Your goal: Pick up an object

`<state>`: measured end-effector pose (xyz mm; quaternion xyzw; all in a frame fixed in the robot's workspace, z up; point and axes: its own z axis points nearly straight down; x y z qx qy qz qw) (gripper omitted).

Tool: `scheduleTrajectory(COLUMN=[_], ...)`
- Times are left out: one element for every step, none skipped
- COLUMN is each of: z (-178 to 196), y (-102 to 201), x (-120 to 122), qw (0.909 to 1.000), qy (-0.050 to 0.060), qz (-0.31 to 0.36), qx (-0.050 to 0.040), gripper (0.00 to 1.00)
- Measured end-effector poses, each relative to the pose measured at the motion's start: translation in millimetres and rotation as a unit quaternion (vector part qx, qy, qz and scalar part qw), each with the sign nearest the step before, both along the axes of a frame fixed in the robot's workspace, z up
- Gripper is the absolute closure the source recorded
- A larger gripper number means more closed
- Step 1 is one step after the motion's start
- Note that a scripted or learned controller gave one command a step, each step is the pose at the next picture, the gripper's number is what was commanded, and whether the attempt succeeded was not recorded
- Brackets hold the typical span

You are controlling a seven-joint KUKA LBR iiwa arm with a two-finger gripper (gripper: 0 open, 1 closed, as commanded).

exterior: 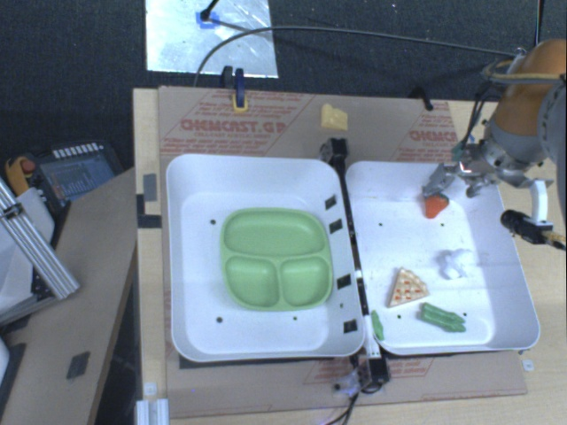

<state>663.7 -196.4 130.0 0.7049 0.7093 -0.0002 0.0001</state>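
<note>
The gripper [440, 187] hangs at the upper right of the frame, just above a small orange-red object [436, 206] lying in the upper part of the right bin [523, 308]. Whether its jaws stand wide or narrow cannot be told; the object looks to be below them, not held. To do the step well, the arm should likely centre over the object, descend straight and close only once the tips straddle it. The arm [532, 104] reaches in from the right edge, wrist bent downward and leftward.
</note>
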Motion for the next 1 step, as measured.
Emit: scheduleTrajectory(z=[-47.3], y=[0.6], x=[0.3], qw=[1.0], qy=[0.0], qz=[0.0], qx=[0.0001], gripper=[0.0])
